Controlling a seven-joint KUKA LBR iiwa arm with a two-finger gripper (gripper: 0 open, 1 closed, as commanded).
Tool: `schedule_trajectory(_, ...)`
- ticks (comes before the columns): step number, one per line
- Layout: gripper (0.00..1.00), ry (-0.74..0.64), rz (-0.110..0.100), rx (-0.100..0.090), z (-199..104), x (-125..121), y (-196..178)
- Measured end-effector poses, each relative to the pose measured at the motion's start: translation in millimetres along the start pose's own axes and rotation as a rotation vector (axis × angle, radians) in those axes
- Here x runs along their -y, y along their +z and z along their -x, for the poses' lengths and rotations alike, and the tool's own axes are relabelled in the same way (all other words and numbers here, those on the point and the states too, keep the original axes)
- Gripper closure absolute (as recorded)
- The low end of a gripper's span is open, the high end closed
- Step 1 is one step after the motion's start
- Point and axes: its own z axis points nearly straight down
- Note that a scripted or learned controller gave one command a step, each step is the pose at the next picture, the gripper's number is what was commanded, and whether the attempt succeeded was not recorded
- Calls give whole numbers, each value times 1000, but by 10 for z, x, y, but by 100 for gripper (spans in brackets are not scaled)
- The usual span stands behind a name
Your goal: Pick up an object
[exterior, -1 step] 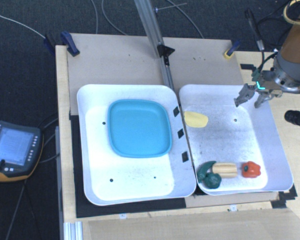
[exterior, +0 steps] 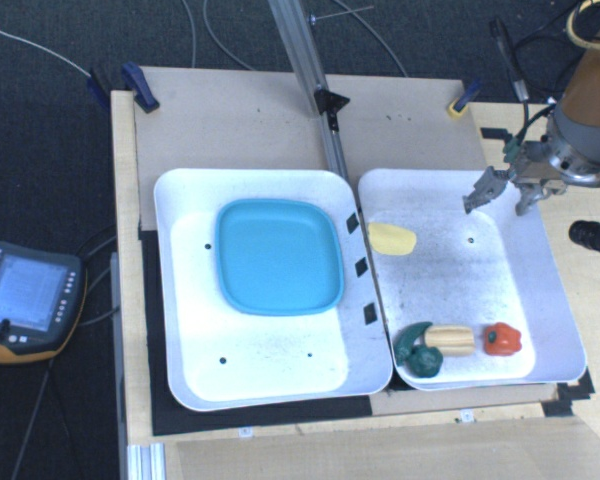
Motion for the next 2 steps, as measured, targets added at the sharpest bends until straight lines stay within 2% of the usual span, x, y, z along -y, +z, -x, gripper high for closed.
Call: schedule_trajectory(2,0,0,-4,-1,-42,-15,1139)
